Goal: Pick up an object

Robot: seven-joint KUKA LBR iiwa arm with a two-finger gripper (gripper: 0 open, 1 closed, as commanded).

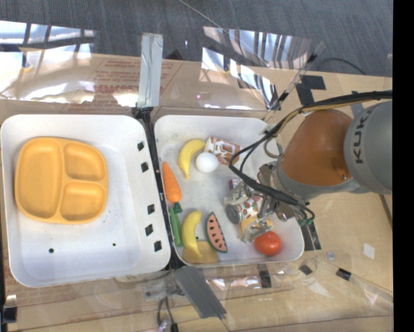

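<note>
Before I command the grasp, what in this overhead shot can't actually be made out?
- Gripper, camera view: the grey arm's orange-banded wrist and black cables cover it, so the finger state is unreadable.
- Small patterned item under the gripper: too cluttered to identify.
- Printed carton beside the white ball: label too small to read.
- Yellow piece above the red tomato: partly covered, shape unclear.

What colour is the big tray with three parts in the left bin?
The divided tray is yellow-orange all over, seen plainly in the camera view.
</note>
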